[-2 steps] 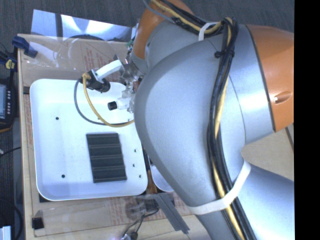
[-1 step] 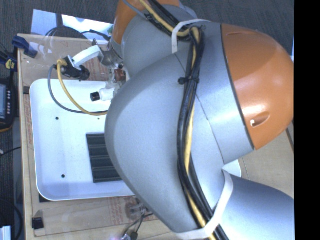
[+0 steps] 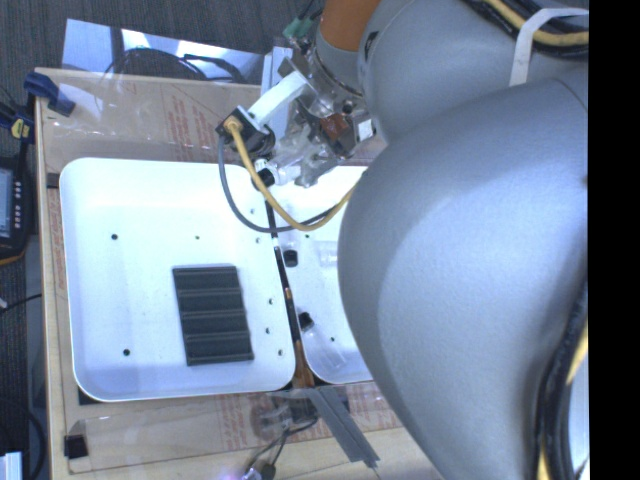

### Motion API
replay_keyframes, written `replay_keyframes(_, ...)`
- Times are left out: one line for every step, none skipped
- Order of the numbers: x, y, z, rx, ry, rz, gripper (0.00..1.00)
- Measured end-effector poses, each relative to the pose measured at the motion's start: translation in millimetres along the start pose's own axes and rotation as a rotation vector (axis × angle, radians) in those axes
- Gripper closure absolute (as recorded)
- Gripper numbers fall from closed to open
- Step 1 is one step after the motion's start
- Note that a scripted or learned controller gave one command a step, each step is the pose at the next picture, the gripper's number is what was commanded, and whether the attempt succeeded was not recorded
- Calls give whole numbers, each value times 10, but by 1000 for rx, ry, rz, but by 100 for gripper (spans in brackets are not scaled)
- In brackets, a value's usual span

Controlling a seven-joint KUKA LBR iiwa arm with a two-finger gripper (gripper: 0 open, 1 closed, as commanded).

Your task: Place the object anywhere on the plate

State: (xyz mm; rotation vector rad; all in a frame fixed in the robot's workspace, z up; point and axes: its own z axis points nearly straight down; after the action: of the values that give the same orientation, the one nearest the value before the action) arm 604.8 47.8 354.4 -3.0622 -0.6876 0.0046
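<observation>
Bins first: you have two shallow white bins side by side on the desk (image 3: 150, 118), the left bin (image 3: 90, 198) in full sight and the right bin (image 3: 325, 363) largely covered by the arm. One arm (image 3: 470, 268) reaches in from the right, its grey body bulking over the right side, with one orange band (image 3: 360, 3) above the wrist.

One gripper (image 3: 300, 158) hangs over the far edge of the bins, about where the two meet. From this angle you cannot tell whether the gripper is apart or together, and you see nothing clamped in it. One yellow cable (image 3: 262, 193) and one black cable (image 3: 232, 203) loop down from the wrist over the left bin's far right corner.

One thing lies in the left bin: a dark ribbed slab (image 3: 212, 315), rectangular, flat on the floor of the bin, toward the near right part, well apart from the gripper. It touches neither the bin's walls nor the cables. You can count four ribs running across it.

At least five small dark dots (image 3: 115, 236) mark the left bin's floor. Two small dark fittings (image 3: 289, 258) sit along the seam between the bins, one farther, one nearer. One blue clamp (image 3: 45, 88) sits at the desk's far left corner.
</observation>
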Motion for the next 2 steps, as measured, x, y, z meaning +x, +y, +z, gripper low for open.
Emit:
replay_keyframes(-336,-739,880,-3,-2,236,100)
replay_keyframes(23,-374,1433,0,-5,178,100)
